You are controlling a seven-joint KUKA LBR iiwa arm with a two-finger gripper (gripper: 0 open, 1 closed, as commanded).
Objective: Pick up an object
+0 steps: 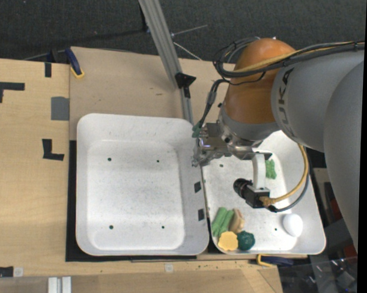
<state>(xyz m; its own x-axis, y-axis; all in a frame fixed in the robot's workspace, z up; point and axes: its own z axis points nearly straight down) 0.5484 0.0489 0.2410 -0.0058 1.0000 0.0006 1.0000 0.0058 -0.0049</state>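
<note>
The gripper (202, 151) hangs over the right bin's (306, 237) left wall, its grip state unclear, while the objects (231, 230) cluster well apart from it near that bin's front-left corner.

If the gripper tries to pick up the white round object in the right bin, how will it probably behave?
The white round object looks smooth and egg-like, so it may slip out of a two-finger pinch. Its rounded shape suggests it could roll if nudged. It sits close to the right bin's corner wall, which might stop the rolling but also leave little room for the fingers.
</note>
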